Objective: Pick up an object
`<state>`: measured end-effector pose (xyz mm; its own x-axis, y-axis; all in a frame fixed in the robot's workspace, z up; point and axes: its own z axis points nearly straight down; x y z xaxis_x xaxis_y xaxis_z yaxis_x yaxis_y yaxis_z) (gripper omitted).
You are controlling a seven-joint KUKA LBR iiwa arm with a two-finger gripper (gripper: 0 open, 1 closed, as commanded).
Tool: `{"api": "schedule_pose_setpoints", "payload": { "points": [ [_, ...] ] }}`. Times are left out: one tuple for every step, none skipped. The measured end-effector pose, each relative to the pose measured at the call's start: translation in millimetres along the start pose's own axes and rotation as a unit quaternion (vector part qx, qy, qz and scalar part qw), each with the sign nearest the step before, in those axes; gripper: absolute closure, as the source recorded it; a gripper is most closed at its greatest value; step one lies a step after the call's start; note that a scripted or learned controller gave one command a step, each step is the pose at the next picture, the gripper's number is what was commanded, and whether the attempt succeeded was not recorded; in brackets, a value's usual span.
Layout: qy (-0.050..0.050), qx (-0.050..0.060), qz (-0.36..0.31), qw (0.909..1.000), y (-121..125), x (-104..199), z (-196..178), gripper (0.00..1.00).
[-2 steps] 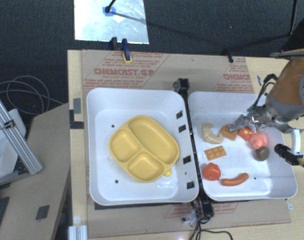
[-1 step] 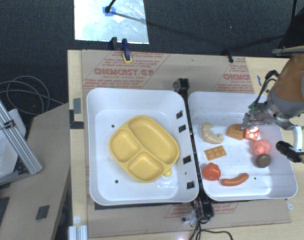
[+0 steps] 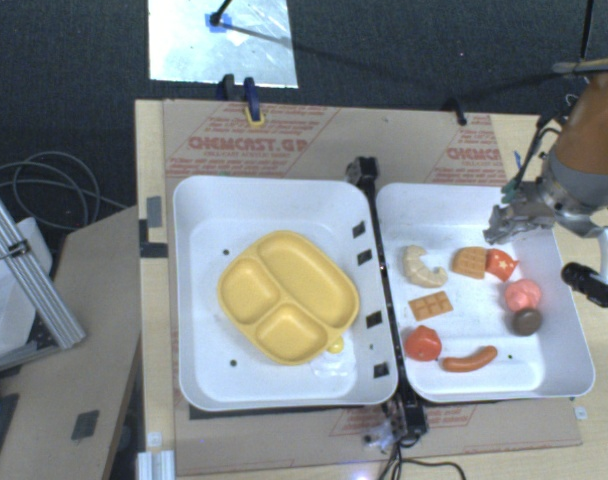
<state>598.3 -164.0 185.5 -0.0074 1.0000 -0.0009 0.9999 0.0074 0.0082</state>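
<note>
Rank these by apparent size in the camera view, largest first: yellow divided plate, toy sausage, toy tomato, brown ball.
1. yellow divided plate, by far the largest
2. toy sausage, longest of the small items
3. toy tomato
4. brown ball, smallest, though close to the tomato

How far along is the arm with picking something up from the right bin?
Nothing looks picked yet. The gripper hangs over the right bin near its far edge, just above the waffle piece and the red piece beside it. The sausage, tomato and cracker lie on the bin floor. Left to do: descend, grasp and lift one item.
</note>
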Motion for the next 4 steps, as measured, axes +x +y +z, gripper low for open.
{"api": "schedule_pose_setpoints", "payload": {
  "points": [
    [-0.001,-0.001,0.002,1.0,2.7,-13.7,-77.8,1.0],
    [0.0,0.002,0.001,1.0,1.6,-12.7,-72.6,0.0],
    [0.0,0.005,0.004,1.0,-23.3,-38.5,-26.4,0.0],
    [0.0,0.004,0.003,1.0,-30.6,-42.4,4.9,0.0]
  ]
}}
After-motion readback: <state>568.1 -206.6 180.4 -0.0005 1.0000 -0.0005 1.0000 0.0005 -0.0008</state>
